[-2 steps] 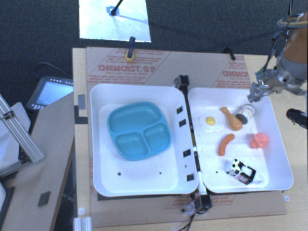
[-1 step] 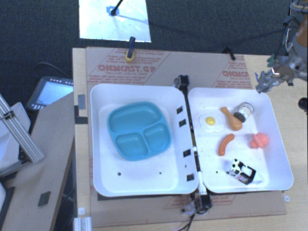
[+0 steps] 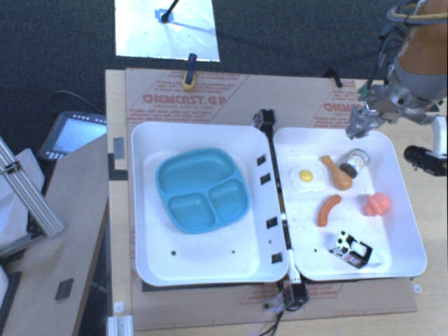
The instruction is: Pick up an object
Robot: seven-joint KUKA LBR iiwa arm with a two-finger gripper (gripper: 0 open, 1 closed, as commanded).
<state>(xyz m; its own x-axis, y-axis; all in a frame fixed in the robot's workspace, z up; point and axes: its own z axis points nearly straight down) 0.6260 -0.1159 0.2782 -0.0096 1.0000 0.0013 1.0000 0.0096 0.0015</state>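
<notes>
Single overhead view, two white bins side by side. Landmark for everything below: the fried egg toy, lying near the left side of the right bin.

Right of the egg, just beside it: a chicken drumstick toy, tilted. Touching or nearly touching the drumstick's far end is a small jar lying on its side (label unreadable). Below-right of the egg: an orange sausage. Further right of the egg, well apart: a pink lumpy toy. Below the egg, toward the near edge of the bin: a black-and-white item (can't tell what it is). Left of the egg, across the divider: a blue compartment plate in the left bin.

Gripper is up and right of the egg, above the far rim of the right bin, near the jar but clearly apart from it. Whether the gripper is spread or pressed together: cannot tell, too small and blurred. Nothing visibly in it.

Progress: nothing picked yet as far as the view shows. All candidates rest on the bin floor. Left to do, by my judgement: descend onto one item (the jar or drumstick is closest), grasp, lift. Early stage, essentially approach.
</notes>
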